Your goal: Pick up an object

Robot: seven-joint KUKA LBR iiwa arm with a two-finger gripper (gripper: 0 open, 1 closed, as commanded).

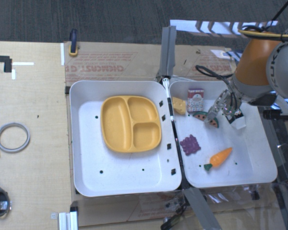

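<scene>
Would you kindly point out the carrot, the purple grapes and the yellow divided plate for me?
carrot (pixel 220 157), camera view, middle of its orange body.
purple grapes (pixel 190 144), camera view, centre of the cluster.
yellow divided plate (pixel 116 123), camera view, floor of its large left compartment.

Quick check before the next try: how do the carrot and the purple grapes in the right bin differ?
The carrot is orange with a green tip, long and tapered; the grapes are purple, a squat, bumpy cluster. The carrot lies nearer the bin's front edge; the grapes lie closer to the divider between the bins. Both lie loose in the right bin, apart from the gripper.
</scene>
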